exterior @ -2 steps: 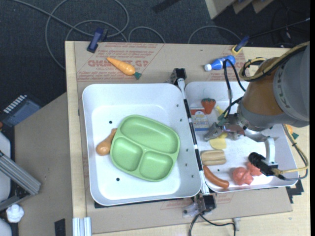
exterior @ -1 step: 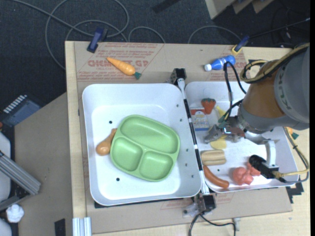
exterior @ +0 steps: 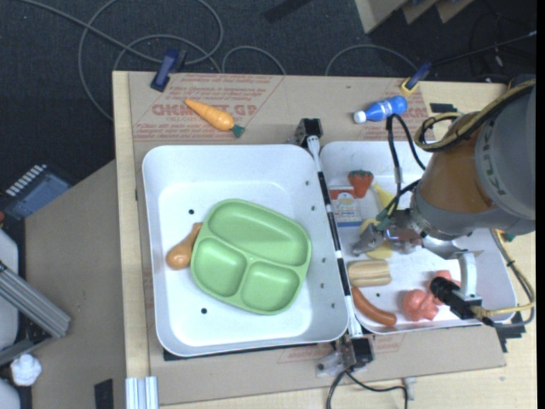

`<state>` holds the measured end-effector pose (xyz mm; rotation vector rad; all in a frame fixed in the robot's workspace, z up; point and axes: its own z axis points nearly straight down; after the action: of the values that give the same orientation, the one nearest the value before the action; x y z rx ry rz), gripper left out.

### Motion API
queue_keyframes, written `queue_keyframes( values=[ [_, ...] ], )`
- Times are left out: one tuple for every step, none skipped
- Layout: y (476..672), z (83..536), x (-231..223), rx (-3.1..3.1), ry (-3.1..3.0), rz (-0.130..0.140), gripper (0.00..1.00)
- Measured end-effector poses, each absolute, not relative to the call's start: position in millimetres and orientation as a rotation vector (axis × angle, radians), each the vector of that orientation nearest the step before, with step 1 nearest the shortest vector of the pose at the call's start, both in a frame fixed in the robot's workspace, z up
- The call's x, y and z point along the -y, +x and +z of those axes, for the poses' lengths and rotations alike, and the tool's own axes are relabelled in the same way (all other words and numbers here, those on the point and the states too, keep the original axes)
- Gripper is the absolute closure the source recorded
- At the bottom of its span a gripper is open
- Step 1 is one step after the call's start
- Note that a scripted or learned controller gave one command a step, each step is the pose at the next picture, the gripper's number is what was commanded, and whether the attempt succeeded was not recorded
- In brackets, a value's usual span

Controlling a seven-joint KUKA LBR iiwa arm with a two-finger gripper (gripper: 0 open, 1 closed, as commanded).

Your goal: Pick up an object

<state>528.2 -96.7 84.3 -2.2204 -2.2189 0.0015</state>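
The pale wooden surface [exterior: 213, 382] carries 2 shallow white plastic bins side by side. The left bin [exterior: 162, 177] holds a light green divided plastic plate [exterior: 249, 256], tilted over a tan toy drumstick [exterior: 182, 251] at its left edge. The right bin [exterior: 336, 156] holds the smaller toys: a long beige bread roll [exterior: 369, 272], an orange-brown sausage [exterior: 373, 308] at the near edge, a pink lumpy toy [exterior: 415, 304] right of it, a small printed carton [exterior: 344, 207] by the divider, and a red strawberry [exterior: 362, 182] at the far end.

The grey arm with its orange band [exterior: 456, 181] reaches in from the right, bent low over the right bin. Its hand [exterior: 381, 235] hangs just beyond the bread roll; I cannot tell whether it is released or clenched.

The roll looks light, probably stiff and smooth, so likely to slip; across its narrow middle seems the best hold.
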Motion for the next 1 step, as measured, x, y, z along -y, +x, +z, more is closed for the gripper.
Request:
queue_keyframes(
  values=[
    [592.6, 84.8, 108.6, 2.223, -2.222, -0.001, 0.00]
  ],
)
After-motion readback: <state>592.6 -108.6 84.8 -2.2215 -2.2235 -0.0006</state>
